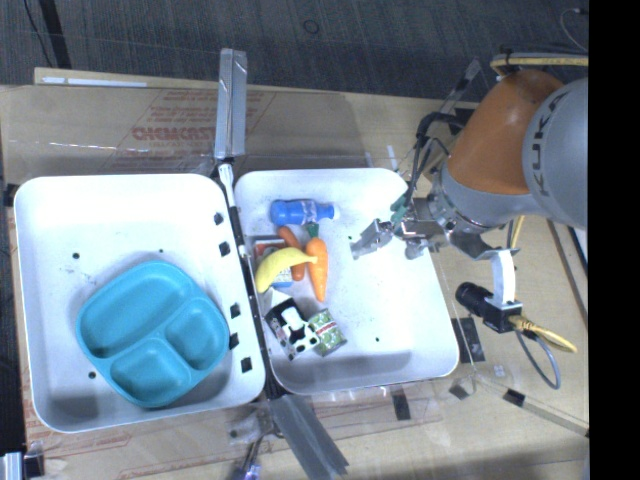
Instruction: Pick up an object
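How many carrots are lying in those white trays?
2, both in the right bin. The larger carrot lies beside the banana. The smaller carrot sits just below the blue bottle. Others could be hidden under the pile.

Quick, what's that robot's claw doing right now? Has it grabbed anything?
Gripper: over the right bin, apart from the banana and carrot; nothing shows in it, and open or closed cannot be told.
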You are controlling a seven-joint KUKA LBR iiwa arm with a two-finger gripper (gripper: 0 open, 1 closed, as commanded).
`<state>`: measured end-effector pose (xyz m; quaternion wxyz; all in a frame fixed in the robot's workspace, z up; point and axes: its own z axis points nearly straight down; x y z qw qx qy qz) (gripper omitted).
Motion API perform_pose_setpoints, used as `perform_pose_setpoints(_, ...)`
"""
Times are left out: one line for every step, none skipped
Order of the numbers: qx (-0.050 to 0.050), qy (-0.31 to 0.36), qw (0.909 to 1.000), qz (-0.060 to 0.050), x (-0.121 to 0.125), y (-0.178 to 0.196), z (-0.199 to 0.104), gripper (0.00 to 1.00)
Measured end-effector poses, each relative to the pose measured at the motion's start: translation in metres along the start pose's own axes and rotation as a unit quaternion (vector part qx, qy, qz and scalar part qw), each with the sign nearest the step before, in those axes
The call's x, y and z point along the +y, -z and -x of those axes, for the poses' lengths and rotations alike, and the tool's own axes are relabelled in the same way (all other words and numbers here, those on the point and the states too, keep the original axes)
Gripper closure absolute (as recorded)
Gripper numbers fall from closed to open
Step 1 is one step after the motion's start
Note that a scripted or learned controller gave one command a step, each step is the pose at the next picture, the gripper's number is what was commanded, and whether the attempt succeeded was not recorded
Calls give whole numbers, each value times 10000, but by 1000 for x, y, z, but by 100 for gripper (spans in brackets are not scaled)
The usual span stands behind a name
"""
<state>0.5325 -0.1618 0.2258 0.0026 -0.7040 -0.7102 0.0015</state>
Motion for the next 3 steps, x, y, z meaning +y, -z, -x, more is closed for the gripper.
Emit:
perform_pose_setpoints(-2,832,9965,0,18,-130,-22,0)
perform_pose_setpoints(-2,853,9964,-14,18,-120,-22,100)
perform_pose_setpoints(-13,1510,9885,23,58,-13,-41,100)
